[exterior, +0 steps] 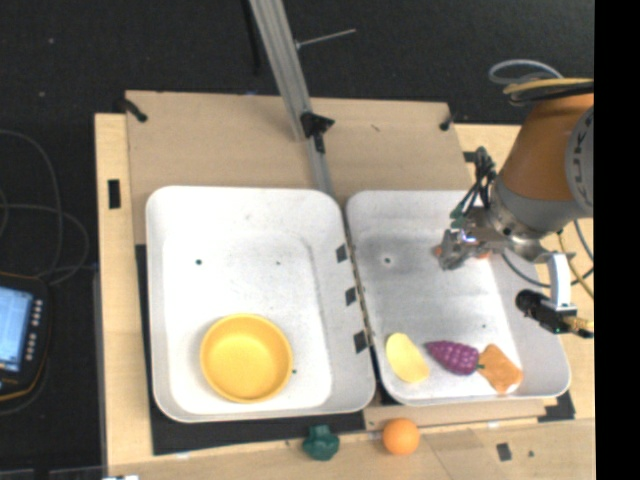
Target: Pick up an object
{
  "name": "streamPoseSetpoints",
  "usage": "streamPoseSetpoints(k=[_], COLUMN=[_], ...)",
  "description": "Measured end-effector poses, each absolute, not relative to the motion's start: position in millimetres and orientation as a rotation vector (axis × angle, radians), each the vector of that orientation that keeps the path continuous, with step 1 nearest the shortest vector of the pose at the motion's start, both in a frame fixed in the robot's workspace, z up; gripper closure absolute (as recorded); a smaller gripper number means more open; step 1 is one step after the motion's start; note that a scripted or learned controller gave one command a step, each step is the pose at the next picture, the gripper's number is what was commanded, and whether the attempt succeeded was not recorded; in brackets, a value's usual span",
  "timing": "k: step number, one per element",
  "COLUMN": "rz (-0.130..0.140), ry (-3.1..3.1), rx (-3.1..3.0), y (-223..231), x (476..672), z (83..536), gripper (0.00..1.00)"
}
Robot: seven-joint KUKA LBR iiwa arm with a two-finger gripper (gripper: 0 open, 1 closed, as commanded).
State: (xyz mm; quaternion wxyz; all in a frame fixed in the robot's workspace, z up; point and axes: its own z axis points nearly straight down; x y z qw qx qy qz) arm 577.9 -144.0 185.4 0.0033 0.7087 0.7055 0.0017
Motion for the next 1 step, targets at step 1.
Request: streamPoseSetpoints(k=[1], rz=[0.008], ry=[2.219], rx=[2.212], y=[-144.6], x=[579.9], z=[250.7], gripper=[1.00])
